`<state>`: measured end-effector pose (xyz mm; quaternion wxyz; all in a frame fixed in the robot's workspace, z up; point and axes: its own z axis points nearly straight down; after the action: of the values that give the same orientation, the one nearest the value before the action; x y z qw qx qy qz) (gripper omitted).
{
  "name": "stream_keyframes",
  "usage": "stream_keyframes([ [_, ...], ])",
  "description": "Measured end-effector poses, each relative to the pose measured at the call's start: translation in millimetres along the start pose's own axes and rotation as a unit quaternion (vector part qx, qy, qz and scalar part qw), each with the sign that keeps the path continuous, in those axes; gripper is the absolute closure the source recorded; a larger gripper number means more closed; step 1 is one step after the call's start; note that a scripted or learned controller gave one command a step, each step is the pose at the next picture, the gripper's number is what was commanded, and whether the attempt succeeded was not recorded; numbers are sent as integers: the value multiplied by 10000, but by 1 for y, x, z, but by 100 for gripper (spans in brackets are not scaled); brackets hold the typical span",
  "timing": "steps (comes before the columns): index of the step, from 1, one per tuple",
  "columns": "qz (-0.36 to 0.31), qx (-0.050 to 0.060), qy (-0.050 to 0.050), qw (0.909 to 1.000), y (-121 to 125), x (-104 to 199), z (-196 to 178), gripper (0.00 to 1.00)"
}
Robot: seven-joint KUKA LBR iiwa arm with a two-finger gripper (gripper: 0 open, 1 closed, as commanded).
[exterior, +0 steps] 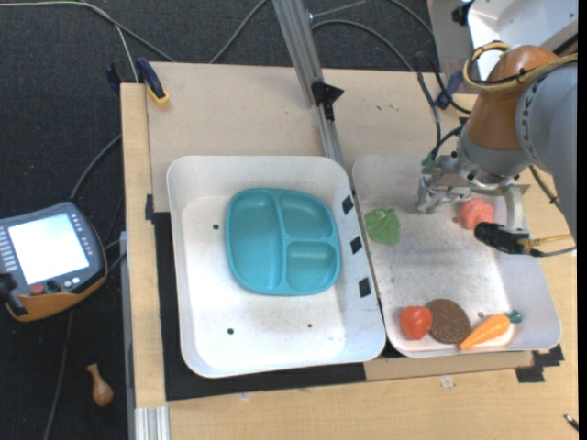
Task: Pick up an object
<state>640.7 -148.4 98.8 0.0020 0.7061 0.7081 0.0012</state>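
two bins sit on the desk (238,99). the hand (438,200), right of centre in the right bin (541,328), hangs beside a pink object (476,213); fingers' state i cannot tell. closing off-centre could nudge it away.

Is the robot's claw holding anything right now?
It cannot be told. The claw hangs over the right bin, beside a pink object and a green one, with nothing visibly in it.

Bright even overhead light, soft faint shadows, white bins (275,356) slightly washed out, mildly soft focus
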Motion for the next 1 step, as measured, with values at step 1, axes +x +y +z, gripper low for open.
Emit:
stream_keyframes([
  [1,6,-10,1,10000,1,7,-63,100],
])
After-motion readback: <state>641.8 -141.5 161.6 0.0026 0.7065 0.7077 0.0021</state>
